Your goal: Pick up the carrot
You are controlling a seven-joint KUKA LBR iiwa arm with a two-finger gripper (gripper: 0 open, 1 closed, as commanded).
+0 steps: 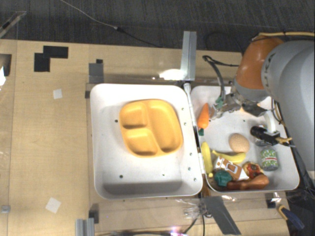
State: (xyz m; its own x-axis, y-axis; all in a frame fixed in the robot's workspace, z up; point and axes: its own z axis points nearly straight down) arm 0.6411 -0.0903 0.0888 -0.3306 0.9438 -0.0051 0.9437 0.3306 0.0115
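The orange carrot [203, 116] with a green stub at its lower end lies in the right bin [293, 181], against the left wall near the back. My gripper [220, 105] hangs low over the back of the same bin, just right of the carrot's upper end and slightly apart from it. Nothing is seen held in it. The grey arm with its orange band reaches in from the upper right and hides the bin's back right corner.
A yellow divided plate [148, 127] sits in the left bin [106, 176]. The right bin's front half holds a tan bread roll [239, 142], a banana [231, 157], a corn cob [205, 159], a green can [269, 159] and several small toy foods [246, 178].
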